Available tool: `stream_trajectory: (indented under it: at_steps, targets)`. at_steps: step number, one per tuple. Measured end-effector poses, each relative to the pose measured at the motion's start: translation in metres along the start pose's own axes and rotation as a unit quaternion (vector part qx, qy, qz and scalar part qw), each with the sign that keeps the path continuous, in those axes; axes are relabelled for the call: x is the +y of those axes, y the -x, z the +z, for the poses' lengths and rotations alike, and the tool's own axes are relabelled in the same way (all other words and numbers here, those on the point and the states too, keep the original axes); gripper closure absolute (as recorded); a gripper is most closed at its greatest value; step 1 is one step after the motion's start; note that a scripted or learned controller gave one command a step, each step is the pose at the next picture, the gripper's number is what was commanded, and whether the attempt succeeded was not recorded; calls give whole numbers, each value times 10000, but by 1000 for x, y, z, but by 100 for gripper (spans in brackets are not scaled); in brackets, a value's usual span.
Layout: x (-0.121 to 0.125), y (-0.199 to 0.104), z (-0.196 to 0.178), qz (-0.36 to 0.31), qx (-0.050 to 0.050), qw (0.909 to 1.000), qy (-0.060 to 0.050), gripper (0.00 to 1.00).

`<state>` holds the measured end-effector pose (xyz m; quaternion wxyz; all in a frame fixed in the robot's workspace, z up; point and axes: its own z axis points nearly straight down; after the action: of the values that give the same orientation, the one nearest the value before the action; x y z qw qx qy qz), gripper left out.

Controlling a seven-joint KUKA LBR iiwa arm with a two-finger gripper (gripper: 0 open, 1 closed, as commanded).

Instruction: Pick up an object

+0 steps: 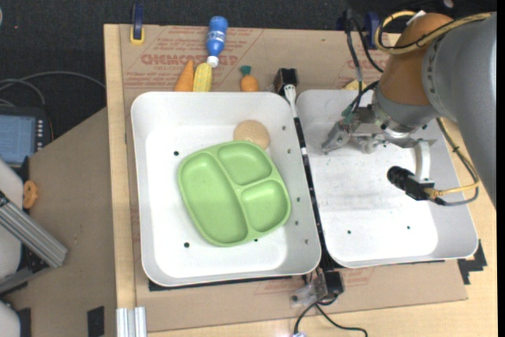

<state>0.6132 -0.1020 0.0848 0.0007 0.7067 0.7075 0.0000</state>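
The gripper hangs low over the right bin, near its upper-left corner; whether it is released or clenched I cannot tell, and nothing shows in it. The things to pick lie across the divide in the left bin: a green divided plate and, touching its upper edge, a small tan ball. The plate looks stiff, light and slick, best pinched at its raised rim. The ball seems the easier grab, though it may roll.
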Motion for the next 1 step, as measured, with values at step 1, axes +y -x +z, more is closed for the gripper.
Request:
stream_trajectory:
  at_steps: [1]
  targets:
    - [0, 0, 0, 0, 0, 10000, 0, 0]
